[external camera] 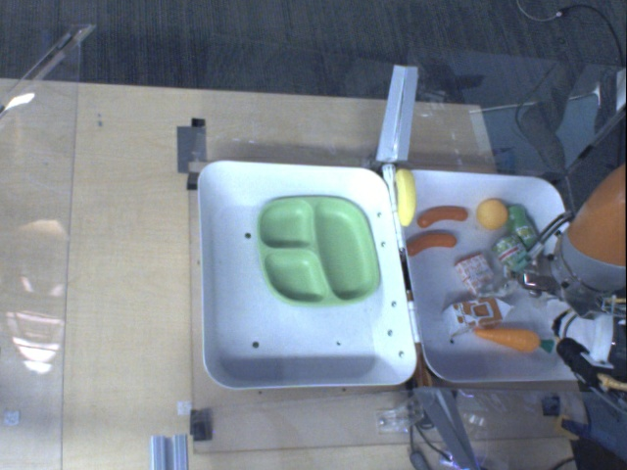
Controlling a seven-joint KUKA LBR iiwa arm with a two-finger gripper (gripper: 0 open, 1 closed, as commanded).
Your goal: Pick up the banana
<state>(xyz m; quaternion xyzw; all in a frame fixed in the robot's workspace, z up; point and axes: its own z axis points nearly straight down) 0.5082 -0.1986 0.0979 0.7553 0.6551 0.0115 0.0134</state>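
Lying upright along the left wall of the right bin (549, 189), the banana (404, 198) sits well apart from the gripper (588, 346).

The arm (600, 233) reaches in at the right edge, over the right bin's near right corner; whether the gripper is wide or narrow cannot be told. Two sausages (436, 229) lie just right of the banana, with a yellow lemon (492, 212), a green packet (516, 235), some wrappers (477, 290) and a carrot (509, 339) further right. The left bin (225, 341) holds a green divided tray (318, 248) on the wooden worktop (108, 262).
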